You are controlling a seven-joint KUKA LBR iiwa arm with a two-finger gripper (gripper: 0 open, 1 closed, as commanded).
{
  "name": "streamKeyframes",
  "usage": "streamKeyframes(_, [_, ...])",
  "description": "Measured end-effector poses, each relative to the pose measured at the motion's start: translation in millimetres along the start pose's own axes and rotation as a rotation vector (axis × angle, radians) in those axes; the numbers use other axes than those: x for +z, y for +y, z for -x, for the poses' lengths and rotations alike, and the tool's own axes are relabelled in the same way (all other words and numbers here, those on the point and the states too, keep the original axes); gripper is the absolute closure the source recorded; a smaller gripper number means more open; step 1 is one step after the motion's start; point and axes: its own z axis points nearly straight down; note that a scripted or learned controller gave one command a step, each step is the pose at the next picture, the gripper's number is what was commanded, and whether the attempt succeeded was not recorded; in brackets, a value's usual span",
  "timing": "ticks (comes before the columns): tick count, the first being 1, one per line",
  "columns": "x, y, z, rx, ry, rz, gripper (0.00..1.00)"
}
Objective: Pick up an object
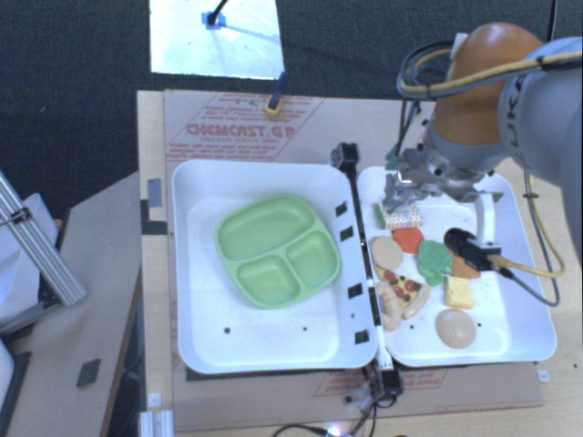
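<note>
The gripper [399, 192] hangs at the upper left of the right bin [533, 335], directly over a white checkered block [403, 217]; I cannot tell how it is set. The other toy food [410, 271] lies just below it in frame, toward the bin's middle. Red print on the cardboard [239, 127] at upper centre reads "CHEMCAST".
</note>
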Motion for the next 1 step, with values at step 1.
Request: streamKeyframes(1, [-4.7, -11.5, 14.1, 0.005, 0.000, -0.002, 1.00])
